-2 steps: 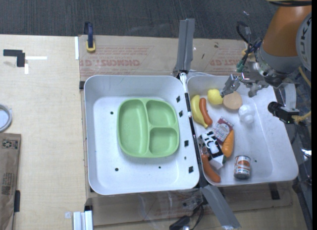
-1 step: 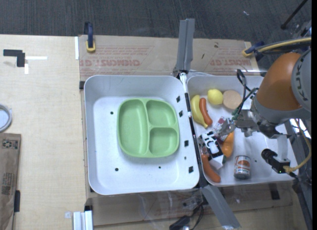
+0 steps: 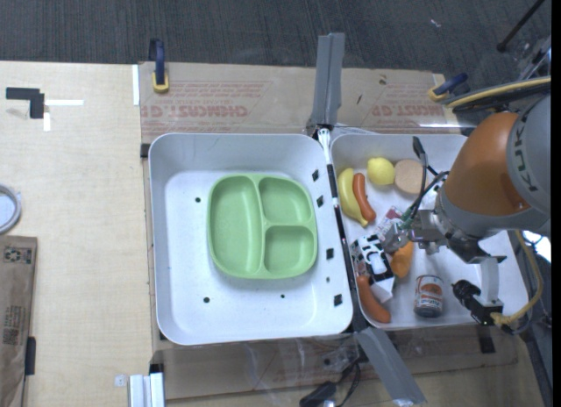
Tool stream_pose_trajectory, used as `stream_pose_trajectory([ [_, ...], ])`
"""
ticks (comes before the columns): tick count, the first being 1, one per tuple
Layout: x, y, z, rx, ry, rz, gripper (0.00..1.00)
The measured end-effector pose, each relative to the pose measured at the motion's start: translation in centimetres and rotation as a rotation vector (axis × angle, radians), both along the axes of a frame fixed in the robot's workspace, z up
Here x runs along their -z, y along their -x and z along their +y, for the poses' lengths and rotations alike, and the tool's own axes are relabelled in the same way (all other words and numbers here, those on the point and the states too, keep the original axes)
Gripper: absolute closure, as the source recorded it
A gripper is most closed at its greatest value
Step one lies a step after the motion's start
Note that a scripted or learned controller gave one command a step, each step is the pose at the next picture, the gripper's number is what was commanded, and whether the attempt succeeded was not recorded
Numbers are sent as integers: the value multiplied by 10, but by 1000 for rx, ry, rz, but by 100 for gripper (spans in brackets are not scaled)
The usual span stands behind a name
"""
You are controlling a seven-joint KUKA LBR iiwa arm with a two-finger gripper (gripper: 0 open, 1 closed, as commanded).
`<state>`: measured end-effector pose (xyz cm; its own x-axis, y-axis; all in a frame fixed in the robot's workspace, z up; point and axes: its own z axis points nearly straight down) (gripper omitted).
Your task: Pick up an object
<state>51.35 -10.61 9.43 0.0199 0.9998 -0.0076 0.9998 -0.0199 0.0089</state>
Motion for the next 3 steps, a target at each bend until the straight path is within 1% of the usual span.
stream_pose_trajectory([
  [1,-7,1,1,2,-4,6,100],
  [2,-97,-16,80,-70,-7,11,100],
  [3,-104,-16,79,-71,-6,14,100],
])
